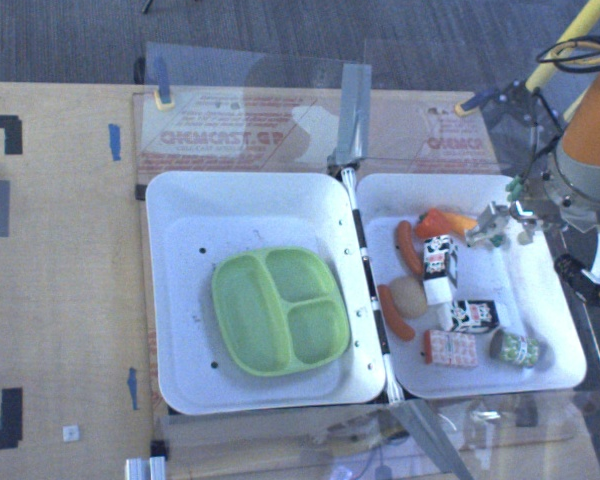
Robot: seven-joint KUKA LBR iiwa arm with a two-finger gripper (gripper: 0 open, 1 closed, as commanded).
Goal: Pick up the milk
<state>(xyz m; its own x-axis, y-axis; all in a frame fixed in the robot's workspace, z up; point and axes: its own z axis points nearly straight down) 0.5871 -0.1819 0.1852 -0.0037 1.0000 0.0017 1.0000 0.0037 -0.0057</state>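
Reddish print on clear sheet (pixel 215 133) behind bins, mirrored and too faint to read. Two small black-and-white cow-patterned milk cartons: one upright (pixel 439 261) just left of grey two-finger pincer (pixel 508 226), other lying (pixel 470 315) below it, both in right white bin (pixel 565 363). Pincer hovers over bin's upper right, near orange carrot-shaped toy (pixel 448 222); grip state: cannot tell. Green divided plastic tray (pixel 280 310) far left, in left bin.

One fixed camera looks down at a slant from above the table (pixel 60 298), both white bins (pixel 175 208) mid-frame.
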